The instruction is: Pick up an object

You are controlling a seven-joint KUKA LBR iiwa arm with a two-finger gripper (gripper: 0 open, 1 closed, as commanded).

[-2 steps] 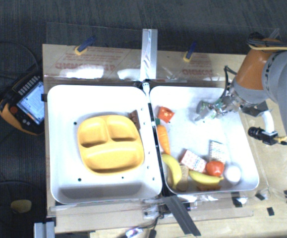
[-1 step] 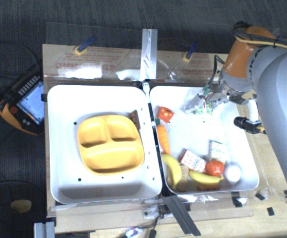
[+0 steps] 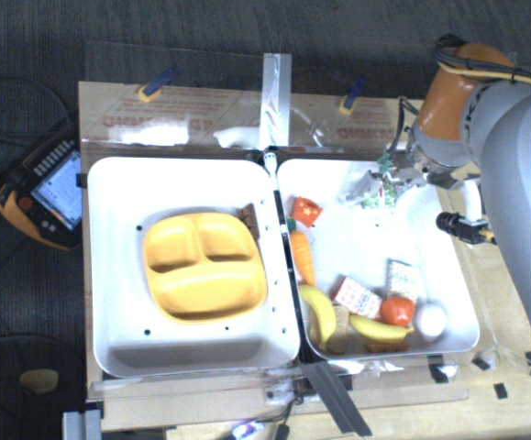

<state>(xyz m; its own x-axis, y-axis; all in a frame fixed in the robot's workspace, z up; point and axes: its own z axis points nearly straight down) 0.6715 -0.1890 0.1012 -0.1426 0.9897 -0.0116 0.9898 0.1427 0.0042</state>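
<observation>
My gripper point(image 3: 373, 187) hangs over the far part of the right bin point(image 3: 439, 255), above bare white floor. No object sits right at it. A red piece point(image 3: 306, 211) lies to its left near the divider, with an orange carrot point(image 3: 302, 257) below that. Along the near wall lie two bananas point(image 3: 318, 312) point(image 3: 378, 326), a red tomato point(image 3: 396, 311), a white ball point(image 3: 430, 319), a patterned box point(image 3: 356, 296) and a small pale packet point(image 3: 401, 276).
The left bin point(image 3: 118, 200) holds a yellow divided tray point(image 3: 205, 264) with a small brown item point(image 3: 247, 216) at its far right corner. A handheld pendant point(image 3: 49, 195) lies on the floor to the left. The grey arm point(image 3: 513, 181) covers the right side.
</observation>
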